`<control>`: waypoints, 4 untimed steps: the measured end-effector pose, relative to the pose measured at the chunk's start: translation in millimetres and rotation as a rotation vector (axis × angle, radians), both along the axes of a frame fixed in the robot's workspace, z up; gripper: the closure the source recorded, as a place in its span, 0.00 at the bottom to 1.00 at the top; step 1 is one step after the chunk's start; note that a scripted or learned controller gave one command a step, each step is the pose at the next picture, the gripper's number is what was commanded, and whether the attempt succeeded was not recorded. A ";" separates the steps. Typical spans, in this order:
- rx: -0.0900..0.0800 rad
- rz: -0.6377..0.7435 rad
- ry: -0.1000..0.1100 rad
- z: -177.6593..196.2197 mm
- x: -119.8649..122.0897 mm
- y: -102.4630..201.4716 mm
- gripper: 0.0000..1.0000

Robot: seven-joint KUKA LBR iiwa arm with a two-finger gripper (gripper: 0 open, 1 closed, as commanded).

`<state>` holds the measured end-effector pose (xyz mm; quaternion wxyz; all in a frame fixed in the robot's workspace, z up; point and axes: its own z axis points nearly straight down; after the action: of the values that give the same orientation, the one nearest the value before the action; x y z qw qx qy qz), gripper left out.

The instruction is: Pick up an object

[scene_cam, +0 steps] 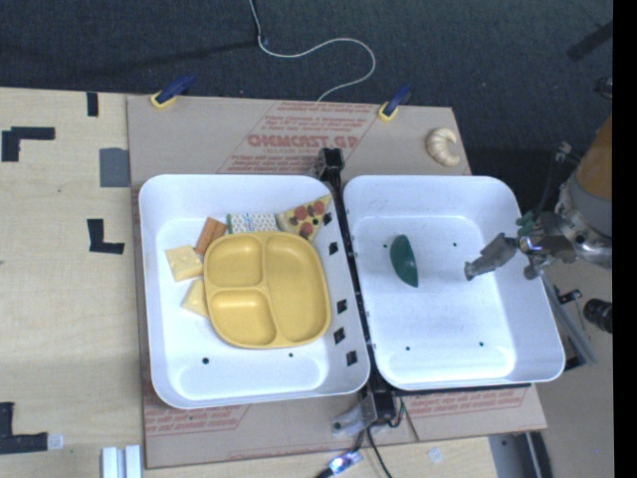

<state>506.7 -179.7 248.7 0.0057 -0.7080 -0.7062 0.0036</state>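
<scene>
The arm reaches in from the right at mid-depth. Its gripper point(490, 259) points left, tilted slightly toward the near side.

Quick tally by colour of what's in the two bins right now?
Yellow: 3, the tray and two small pieces left of it
Green: 1, the object in the right bin
Orange-brown: 1, a block
Patterned: 2, flat pieces above the tray
Total: 7
</scene>
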 end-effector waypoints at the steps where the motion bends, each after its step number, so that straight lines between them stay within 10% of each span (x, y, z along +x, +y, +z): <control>1: -0.003 0.004 -0.012 5.9 2.4 0.1 0.00; 4: -0.004 0.004 -0.012 -166.3 -3.2 9.7 0.00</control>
<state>503.5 -170.0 82.4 0.0003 -0.7065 -0.7077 0.0009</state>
